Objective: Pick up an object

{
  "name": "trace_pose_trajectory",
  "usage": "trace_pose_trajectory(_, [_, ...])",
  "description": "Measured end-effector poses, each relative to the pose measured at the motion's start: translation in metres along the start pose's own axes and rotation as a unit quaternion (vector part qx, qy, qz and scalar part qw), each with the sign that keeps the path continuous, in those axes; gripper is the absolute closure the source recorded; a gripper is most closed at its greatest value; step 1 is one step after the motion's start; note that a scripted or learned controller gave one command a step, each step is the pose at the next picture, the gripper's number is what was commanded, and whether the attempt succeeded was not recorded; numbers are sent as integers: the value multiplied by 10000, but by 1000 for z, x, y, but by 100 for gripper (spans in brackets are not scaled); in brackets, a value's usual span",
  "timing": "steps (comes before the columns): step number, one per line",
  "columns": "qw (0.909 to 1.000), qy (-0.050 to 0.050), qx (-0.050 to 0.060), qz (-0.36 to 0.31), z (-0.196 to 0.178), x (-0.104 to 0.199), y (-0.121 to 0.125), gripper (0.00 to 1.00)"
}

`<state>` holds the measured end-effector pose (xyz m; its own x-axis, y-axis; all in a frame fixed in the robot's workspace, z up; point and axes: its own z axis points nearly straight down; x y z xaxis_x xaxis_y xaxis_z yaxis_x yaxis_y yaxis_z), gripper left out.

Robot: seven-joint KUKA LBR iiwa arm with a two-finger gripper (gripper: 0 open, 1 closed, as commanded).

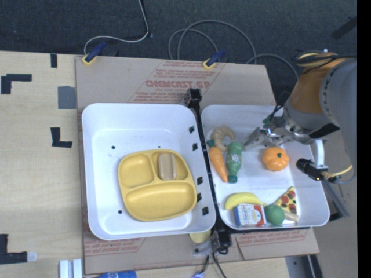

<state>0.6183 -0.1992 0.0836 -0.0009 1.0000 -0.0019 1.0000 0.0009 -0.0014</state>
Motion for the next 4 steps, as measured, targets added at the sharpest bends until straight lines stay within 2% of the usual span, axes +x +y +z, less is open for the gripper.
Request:
trace_pose_trajectory(1, [10000, -10, -49, 2, -4, -13, -42, 0])
trace_pose_trajectory(2, [10000, -27, -41, 25, -4, 73, -33, 0])
trace_pose_trajectory(3, [10000, -2, -54, -18, -45, 80, 54, 0])
trace_pose_trajectory(4, [10000, 4, -16, 16, -1, 55, -15, 0])
